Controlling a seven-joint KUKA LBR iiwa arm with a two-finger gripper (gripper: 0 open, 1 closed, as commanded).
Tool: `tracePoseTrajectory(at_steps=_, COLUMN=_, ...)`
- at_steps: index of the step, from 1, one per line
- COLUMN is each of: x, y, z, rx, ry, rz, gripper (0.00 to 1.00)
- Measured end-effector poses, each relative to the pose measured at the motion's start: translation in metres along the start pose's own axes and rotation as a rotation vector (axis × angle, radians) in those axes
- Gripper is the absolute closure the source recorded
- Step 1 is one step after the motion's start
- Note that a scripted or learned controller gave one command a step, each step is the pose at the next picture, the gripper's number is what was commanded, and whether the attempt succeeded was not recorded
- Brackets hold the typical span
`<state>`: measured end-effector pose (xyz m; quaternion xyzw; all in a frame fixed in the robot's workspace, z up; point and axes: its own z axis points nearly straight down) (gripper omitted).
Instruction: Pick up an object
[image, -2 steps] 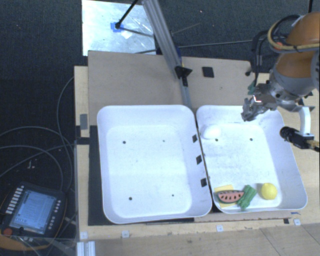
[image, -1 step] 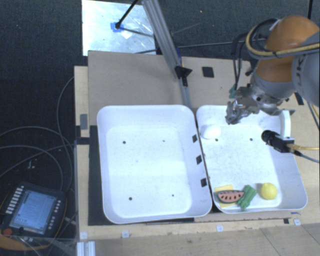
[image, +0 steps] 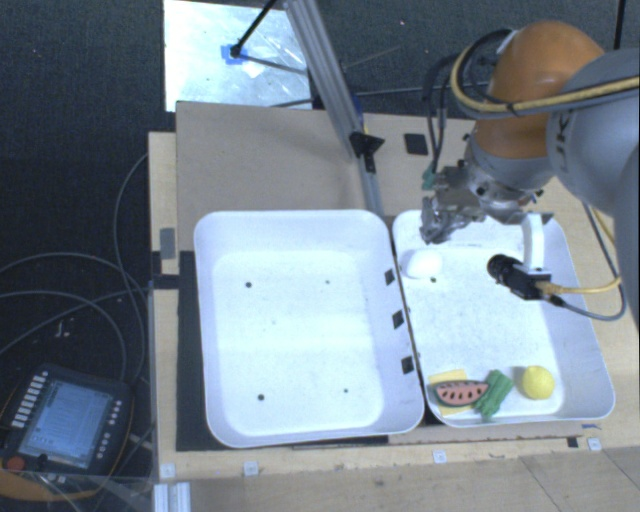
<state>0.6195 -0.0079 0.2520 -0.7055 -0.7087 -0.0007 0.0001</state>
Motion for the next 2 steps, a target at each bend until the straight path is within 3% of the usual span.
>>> tracePoseTrajectory(at_steps=1, x=0.046, y=0.011, z=0.012, rx=0.001, ry=0.0, rz=0.0, gripper=1.0)
tracePoseTrajectory(at_steps=2, x=0.101, y=0.003, z=0.016, rx=0.0, ry=0.0, rz=0.0, gripper=1.0)
